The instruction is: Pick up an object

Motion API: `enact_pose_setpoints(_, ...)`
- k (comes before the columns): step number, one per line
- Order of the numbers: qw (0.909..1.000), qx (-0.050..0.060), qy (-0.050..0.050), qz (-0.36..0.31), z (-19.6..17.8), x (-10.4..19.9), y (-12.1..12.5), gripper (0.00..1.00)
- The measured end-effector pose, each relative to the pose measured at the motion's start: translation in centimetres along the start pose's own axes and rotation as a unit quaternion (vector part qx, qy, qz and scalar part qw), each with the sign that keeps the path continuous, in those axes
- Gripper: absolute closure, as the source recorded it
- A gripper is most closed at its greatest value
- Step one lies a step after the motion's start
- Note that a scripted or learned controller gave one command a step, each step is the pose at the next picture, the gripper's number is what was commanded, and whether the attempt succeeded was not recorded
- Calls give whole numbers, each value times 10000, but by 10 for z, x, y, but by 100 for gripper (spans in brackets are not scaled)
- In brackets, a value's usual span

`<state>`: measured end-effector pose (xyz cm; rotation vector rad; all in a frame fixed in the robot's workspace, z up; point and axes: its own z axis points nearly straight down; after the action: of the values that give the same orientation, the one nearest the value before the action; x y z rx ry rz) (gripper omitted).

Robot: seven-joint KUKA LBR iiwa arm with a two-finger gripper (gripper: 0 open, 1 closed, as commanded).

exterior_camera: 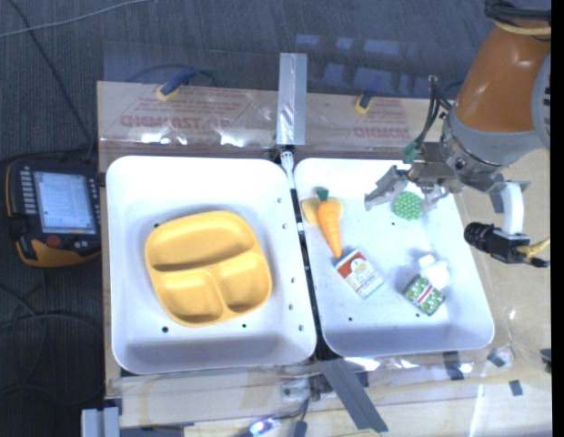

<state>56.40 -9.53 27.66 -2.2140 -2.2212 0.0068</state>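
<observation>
Green carton (426,296) sits low in right bin (464,330); green ball (407,206) lies at the bin's top, seemingly between the gripper (407,192) fingers, spread apart, not gripping

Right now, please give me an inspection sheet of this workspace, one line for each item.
Surface: two white bins; left bin, right bin.
Job's things: carrot, green ball, red carton, green carton, all in the right bin.
Clutter: yellow tray in the left bin.
Grippers: gripper open, around the green ball.
Cables: grey cable on the floor.
Surroundings: pendant left of the bins.
</observation>
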Motion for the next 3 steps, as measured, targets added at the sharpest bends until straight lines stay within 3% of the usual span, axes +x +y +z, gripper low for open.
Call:
enact_pose_setpoints(1, 9982, 8, -2, -604, 96, 72, 4, 0)
enact_pose_setpoints(2, 10000, 4, -4, 49, 96, 39, 40, 0)
enact_pose_setpoints(3, 10000, -16, -4, -49, 184, 3, 52, 0)
